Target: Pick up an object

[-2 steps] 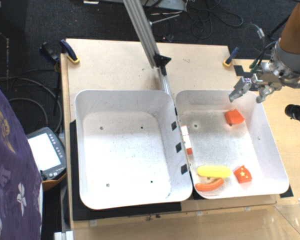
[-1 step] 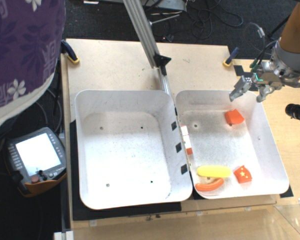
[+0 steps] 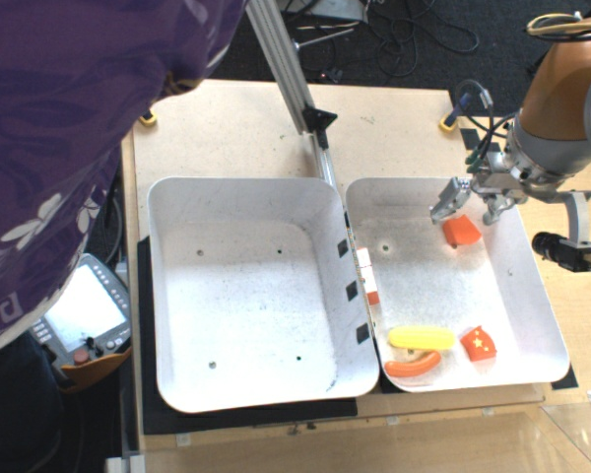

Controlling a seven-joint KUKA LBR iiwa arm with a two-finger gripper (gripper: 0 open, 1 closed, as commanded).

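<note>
Hovering with spread fingers, the gripper point(image 3: 476, 199) should drop squarely onto the orange block point(image 3: 461, 231) at its six o'clock.

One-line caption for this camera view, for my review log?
Open gripper poised above an orange block in the right bin; yellow piece, orange curved piece and red block lie near its front edge.

My gripper point(image 3: 474, 201) hung with fingers spread just above an orange block point(image 3: 461, 231) in the right bin point(image 3: 532, 294); a yellow piece point(image 3: 421, 338) lay near the front.
</note>
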